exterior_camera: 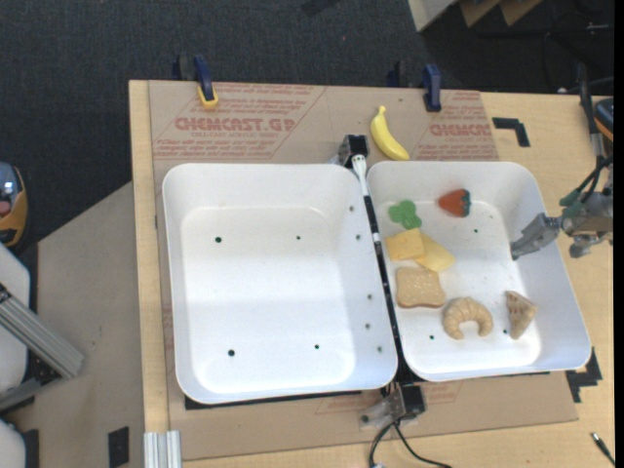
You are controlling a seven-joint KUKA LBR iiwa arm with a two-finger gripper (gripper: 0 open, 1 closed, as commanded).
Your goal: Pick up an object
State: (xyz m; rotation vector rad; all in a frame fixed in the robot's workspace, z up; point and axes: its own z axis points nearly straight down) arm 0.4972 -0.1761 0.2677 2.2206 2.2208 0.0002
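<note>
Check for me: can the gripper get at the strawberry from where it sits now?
Probably yes. The gripper hangs at the right bin's right rim, and the strawberry lies apart from the other food, with bare bin floor between the two.

Gripper (534, 237) enters from the right edge, about mid-height, pointing left. 1 grey finger (531, 234) visible, tilted down-left. Wrist hardware and cabling behind it at frame edge; jaws' state unclear.
</note>
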